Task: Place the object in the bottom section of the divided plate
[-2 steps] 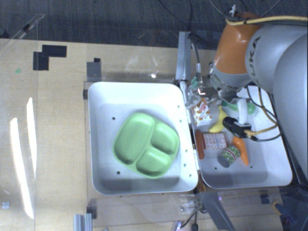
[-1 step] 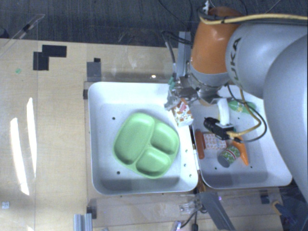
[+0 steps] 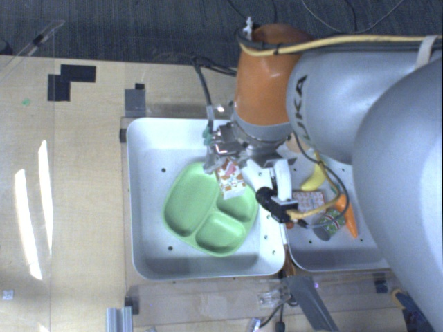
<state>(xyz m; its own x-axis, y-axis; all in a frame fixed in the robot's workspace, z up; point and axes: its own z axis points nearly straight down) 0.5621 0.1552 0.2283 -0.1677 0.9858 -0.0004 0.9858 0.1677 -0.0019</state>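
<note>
The arm fills the right of the view and reaches over the left bin, w/ the gripper low over the green divided plate. The object, a small white carton w/ red print, sits between the fingers at the plate's upper right edge, over the top-right section, not the bottom one. The fingers look closed narrow on its top end (contact itself is partly hidden by the wrist, so that's my read).

To do this step well: the carton needs to shift toward the view's lower edge until it's over the bottom section, then go down low before release so it doesn't bounce over the ridge into a neighbour section. It hangs tilted, so I'd judge it may tip on landing; a low drop helps.

Around it: the right bin holds a banana, a patterned pink packet, an orange carrot-like item and a small dark piece, all well apart from the plate. The black cable end off the wrist hangs near the divider btwn bins and could brush the plate rim. The desk to the left is bare wood w/ black marks.
</note>
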